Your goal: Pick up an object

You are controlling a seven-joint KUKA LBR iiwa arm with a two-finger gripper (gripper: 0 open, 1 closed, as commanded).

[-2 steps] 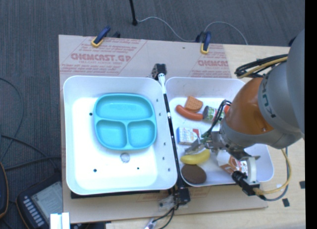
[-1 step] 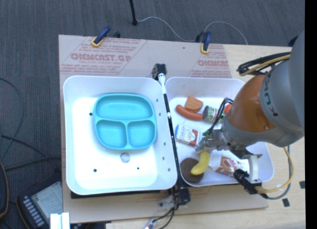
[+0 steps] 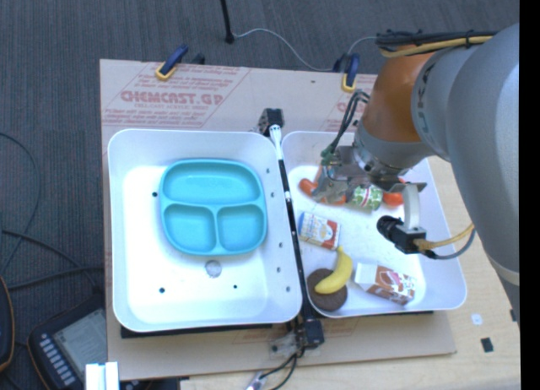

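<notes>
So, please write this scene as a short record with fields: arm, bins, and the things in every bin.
arm: grey, orange band, reaching in from the right
gripper: low over the right bin's far part
left bin: blue divided plate
right bin: banana, brown round item, two small cartons, green can

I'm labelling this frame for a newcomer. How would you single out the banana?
Look in the right-hand white bin, toward its near edge. The curved yellow banana lies partly atop a round brown cookie-like disc, the sole yellow thing among boxy cartons.
</notes>
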